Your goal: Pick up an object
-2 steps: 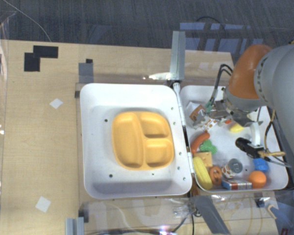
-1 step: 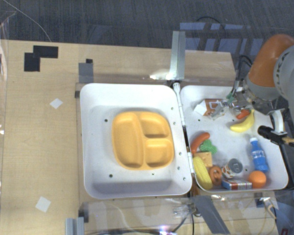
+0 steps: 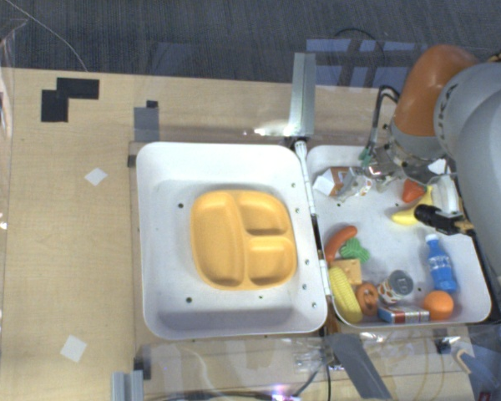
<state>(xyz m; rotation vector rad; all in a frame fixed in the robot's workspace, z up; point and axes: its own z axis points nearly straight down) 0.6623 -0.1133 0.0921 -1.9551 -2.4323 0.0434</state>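
The right bin (image 3: 376, 224) holds several small toys. Among them are a red sausage (image 3: 342, 238), a green piece (image 3: 351, 252), a yellow corn cob (image 3: 344, 286), a blue bottle (image 3: 439, 264), an orange ball (image 3: 439, 304) and a yellow banana (image 3: 407, 216). My gripper (image 3: 376, 169) hangs low over the bin's far part, under the orange band (image 3: 426, 90). A crumpled silver and brown wrapper (image 3: 345, 182) lies just left of it, and a small orange-red piece (image 3: 412, 192) just right. Whether anything is held is hidden.
The left bin (image 3: 163, 224) carries a yellow divided plate (image 3: 242, 237). A round tin (image 3: 398, 284), a brown figure (image 3: 367, 298) and a red and blue tube (image 3: 401, 315) crowd the right bin's near edge. The grey arm (image 3: 484, 140) covers that bin's far right corner.
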